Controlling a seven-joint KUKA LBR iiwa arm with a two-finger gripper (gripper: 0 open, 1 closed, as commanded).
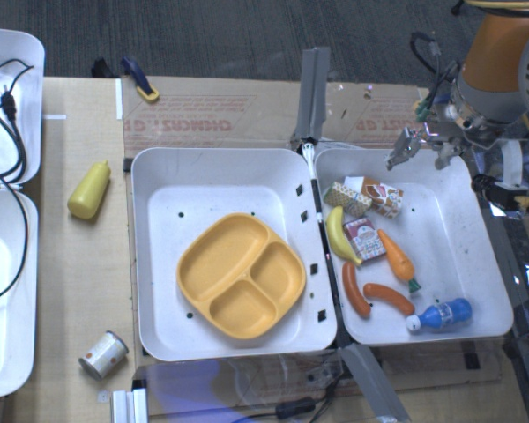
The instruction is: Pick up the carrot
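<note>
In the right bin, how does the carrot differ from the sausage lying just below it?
The carrot is orange and tapers from a narrow top to a wide end with a green stub; the sausage is redder, evenly thick and round at both ends. The carrot runs steeply down the bin, while the sausage lies nearer level. Both are elongated, lie flat and slant down to the right.

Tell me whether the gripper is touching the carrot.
Apart. The camera view shows the gripper up at the right bin's far edge, with bare white floor between it and the carrot, which lies beside the red packet.
</note>
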